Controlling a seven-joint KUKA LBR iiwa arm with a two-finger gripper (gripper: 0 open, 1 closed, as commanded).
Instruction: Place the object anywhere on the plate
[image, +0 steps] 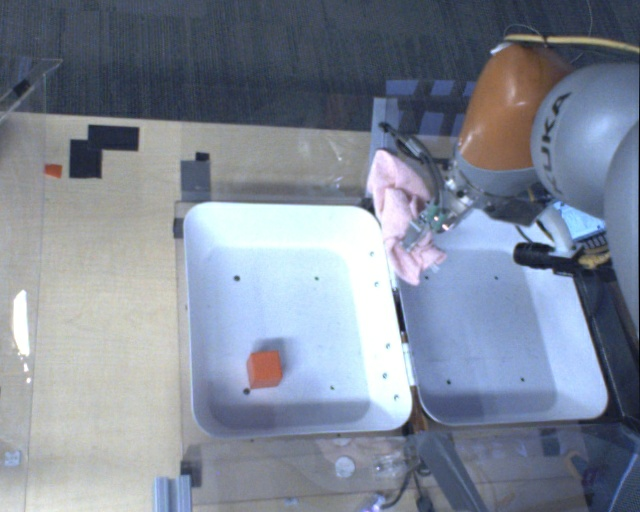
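Pink cloth (400, 215) hangs pinched in the hand (428, 222) beneath the arm (580, 110) lettered KUKA.

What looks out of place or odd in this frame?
A pink cloth hangs at the gripper, draped over the wall between the two bins rather than lying flat. The orange block sits in the left bin.

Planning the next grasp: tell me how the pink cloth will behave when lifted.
The pink cloth hangs in folds by the gripper, so it is probably floppy and will droop. It looks thin, so likely light. Draped over the bin's rim, it may drag or snag.
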